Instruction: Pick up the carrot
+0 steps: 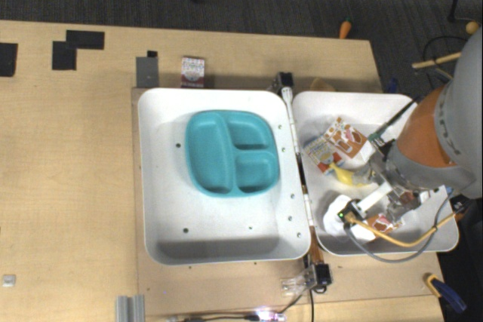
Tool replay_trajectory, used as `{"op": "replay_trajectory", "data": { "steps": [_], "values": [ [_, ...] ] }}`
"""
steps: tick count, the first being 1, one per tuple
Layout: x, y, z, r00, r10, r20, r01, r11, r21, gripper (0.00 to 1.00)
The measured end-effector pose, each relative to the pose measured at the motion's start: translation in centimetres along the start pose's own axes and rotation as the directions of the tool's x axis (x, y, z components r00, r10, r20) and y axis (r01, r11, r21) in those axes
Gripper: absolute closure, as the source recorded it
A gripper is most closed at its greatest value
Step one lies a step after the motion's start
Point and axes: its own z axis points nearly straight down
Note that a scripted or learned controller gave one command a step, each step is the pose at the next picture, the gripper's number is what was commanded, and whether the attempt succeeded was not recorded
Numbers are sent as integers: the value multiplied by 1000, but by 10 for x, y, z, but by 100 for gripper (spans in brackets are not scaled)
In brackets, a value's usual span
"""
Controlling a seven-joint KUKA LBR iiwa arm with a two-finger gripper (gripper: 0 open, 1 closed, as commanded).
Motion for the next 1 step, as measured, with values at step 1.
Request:
{"op": "replay_trajectory", "data": {
  "steps": [1],
  "values": [
    [10, -26, -74, 963, 269, 26, -270, 962, 37, 0]
  ]
}}
